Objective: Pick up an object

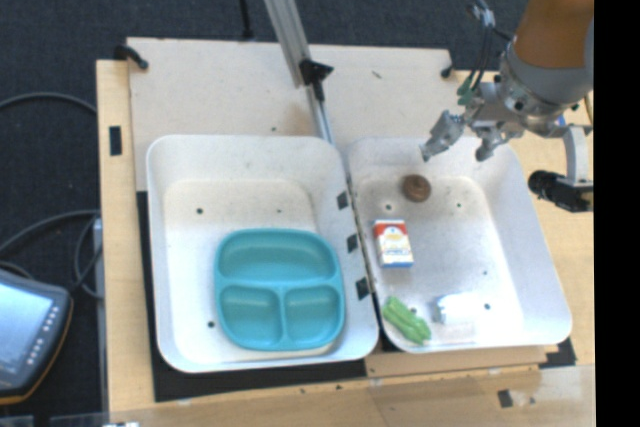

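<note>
Above the far edge of the right-hand bin point(520, 215), the gripper point(462, 143) hangs with its jaws spread wide and nothing between them, a stance that suits an approach from above. Four candidate objects lie in this bin. A small brown round object point(416, 187) rests nearest the gripper, just below it toward the bin's far side. A red-and-white carton point(393, 243) lies flat near the bin's left wall. A green item point(405, 319) and a pale whitish item point(458, 307) sit close to the near edge. All four are well apart, which leaves room for the jaws to straddle any one. The left-hand bin point(180, 175) carries a teal divided tray point(280, 287) at its near side.
</note>
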You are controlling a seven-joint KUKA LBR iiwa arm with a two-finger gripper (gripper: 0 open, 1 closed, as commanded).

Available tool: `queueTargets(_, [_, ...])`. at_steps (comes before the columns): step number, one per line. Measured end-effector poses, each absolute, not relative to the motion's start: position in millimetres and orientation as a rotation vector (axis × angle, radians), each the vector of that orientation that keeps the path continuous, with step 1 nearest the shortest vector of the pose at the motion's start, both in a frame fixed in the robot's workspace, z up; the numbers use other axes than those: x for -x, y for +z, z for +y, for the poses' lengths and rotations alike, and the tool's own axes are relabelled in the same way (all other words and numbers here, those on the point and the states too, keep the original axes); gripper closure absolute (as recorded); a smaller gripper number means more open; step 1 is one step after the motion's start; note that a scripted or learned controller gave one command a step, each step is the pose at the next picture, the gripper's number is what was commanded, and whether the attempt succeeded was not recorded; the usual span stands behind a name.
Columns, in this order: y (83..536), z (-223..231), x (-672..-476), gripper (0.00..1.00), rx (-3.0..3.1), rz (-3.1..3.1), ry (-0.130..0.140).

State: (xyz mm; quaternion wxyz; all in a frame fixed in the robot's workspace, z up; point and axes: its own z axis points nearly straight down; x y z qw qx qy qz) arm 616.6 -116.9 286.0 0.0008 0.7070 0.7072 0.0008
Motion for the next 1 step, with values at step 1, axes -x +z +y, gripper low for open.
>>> queueTargets(1, [297.3,-117.4,-617.3,1.0,-2.217,2.221,0.006])
